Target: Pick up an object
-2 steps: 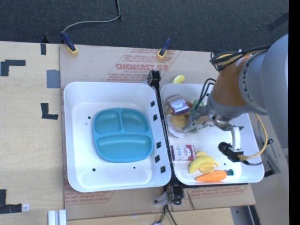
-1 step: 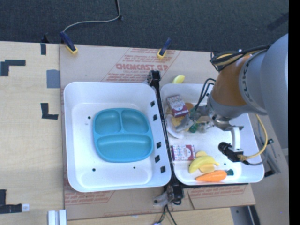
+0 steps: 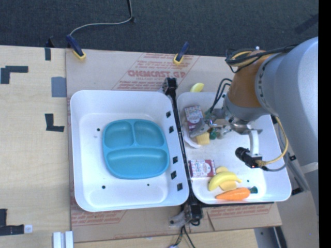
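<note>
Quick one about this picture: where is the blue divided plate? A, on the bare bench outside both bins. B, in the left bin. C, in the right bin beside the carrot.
B: the blue divided plate lies flat in the left bin, apart from the carrot in the right bin.

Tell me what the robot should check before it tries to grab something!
1. Gripper is over the right bin, where the things are: ok.
2. Something lies close under it, the small yellow piece on clear wrapping: ok.
3. Fingers open wide enough: cannot tell.
4. Banana and carrot lie out of the way, near the front: ok.
5. Red packet sits apart from the gripper: ok.
6. Blue plate sits in the left bin, away from the arm: ok.
</note>
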{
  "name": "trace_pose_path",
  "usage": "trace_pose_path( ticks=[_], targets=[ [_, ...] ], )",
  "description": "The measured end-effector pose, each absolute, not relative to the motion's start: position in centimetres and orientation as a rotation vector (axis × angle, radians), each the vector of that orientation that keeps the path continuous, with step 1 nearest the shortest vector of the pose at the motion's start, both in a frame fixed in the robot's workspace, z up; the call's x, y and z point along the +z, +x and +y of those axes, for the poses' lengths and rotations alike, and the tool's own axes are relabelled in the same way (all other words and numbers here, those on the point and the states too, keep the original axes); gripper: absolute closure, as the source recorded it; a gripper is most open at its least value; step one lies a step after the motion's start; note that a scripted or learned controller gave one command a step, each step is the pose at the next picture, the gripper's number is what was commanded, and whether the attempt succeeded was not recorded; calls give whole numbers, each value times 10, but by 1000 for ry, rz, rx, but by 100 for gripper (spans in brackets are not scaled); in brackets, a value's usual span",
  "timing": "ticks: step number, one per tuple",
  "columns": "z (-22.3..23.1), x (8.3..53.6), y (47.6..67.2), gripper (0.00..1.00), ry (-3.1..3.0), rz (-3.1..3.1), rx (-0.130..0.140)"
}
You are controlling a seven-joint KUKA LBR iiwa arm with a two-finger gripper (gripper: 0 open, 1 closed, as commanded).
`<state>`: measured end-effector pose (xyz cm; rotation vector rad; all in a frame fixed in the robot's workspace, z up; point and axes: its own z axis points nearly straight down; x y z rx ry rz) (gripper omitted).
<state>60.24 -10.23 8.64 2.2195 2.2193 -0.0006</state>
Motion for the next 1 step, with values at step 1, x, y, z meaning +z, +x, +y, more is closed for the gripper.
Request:
trace_pose_path(
  ticks=[1],
  targets=[
    [-105,86,646,0,2220,2222,-5]
  ],
)
